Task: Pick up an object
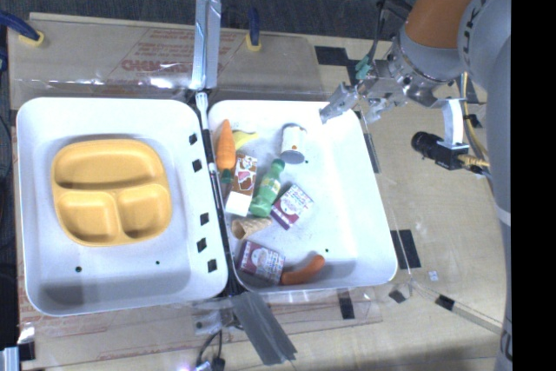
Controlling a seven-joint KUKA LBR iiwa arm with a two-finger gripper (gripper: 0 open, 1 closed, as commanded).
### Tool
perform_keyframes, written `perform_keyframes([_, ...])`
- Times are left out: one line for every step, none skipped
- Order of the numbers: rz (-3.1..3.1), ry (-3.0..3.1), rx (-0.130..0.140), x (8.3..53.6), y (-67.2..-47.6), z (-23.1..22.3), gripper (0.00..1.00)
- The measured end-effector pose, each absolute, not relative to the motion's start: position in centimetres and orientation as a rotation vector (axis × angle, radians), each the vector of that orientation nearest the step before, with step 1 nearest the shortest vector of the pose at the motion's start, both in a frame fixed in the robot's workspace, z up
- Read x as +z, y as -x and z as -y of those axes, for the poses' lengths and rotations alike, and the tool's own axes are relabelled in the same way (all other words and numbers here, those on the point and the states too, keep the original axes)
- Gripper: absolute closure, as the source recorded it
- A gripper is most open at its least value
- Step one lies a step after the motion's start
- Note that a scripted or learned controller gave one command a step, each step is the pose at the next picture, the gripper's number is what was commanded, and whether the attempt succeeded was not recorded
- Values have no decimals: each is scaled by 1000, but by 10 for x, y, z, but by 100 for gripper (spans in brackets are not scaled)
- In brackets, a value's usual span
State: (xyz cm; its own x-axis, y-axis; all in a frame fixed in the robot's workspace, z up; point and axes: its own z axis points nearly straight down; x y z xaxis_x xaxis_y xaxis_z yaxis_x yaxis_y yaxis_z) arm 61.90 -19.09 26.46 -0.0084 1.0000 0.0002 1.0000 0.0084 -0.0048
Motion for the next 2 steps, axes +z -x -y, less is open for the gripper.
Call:
perform_keyframes([2228, 2210, 5, 265, -619, 191, 0])
perform_keyframes([2445, 1965, 4, 208, -614, 158, 0])
